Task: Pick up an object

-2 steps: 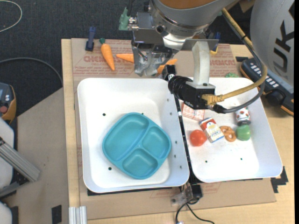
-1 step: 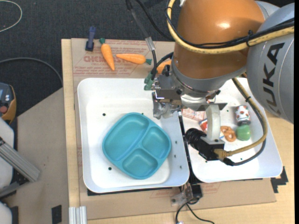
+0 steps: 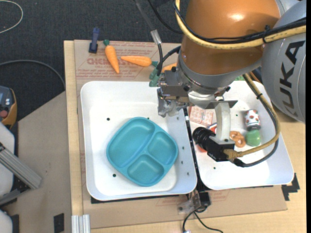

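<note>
Pincer [image 3: 167, 107] hangs under the grey and orange arm [image 3: 228, 33] over the seam between the two white bins, at the far right corner of the left bin [image 3: 92, 130]; whether its tips are apart or together cannot be told, and nothing can be seen gripped in it.

Closest to it among the loose things is a teal divided plate [image 3: 142, 151], lying flat in the left bin, below and left of the pincer and apart from it. The plate's long axis runs on a slant from upper left to lower right, its one large compartment toward the upper left and its two smaller ones toward the lower right and the seam.

Right of the pincer, in the right bin [image 3: 272, 176], lie a red-and-white patterned packet [image 3: 201, 115], partly under the arm, a pretzel-shaped piece [image 3: 238, 139], a green ball [image 3: 253, 138] just beside the pretzel, and a small can with red spots [image 3: 251, 118] just above the ball. A black cable-wrapped part [image 3: 210, 143] of the arm hangs over the same bin, below the packet.

Beyond the left bin, up and left of the pincer, two orange toy carrots [image 3: 112, 58] [image 3: 137, 60] rest on the brown board of the counter [image 3: 73, 106]; one points down-right, the other lies nearly level. A small blue object [image 3: 94, 40] sits at the board's far edge, left of the carrots.
</note>
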Available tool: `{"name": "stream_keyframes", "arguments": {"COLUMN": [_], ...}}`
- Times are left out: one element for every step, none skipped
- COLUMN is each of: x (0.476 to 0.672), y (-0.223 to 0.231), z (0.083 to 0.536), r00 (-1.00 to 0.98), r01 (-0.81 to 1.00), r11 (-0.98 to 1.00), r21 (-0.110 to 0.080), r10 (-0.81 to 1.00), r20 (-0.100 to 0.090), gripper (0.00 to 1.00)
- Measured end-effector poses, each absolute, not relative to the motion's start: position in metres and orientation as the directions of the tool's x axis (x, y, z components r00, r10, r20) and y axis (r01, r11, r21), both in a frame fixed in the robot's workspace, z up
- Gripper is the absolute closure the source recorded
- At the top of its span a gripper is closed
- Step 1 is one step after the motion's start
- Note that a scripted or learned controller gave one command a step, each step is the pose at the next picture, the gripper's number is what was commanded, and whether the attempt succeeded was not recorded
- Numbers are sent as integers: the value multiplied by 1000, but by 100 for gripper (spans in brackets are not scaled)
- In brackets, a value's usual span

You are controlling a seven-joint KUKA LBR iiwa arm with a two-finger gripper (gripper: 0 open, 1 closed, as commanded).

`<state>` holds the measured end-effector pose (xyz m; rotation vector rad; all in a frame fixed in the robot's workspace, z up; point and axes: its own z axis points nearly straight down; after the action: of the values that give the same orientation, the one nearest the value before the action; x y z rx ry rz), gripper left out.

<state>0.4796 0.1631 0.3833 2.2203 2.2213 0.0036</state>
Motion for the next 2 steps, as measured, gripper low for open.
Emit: {"name": "stream_keyframes", "arguments": {"x": [480, 480], "y": [164, 164], "z": [393, 404], "r00": [-1, -2], "r01": [1000, 1000], "r11": [1, 2], "r21": [4, 5], "r10": [1000, 1000], "r20": [2, 2], "gripper": [100, 100]}}
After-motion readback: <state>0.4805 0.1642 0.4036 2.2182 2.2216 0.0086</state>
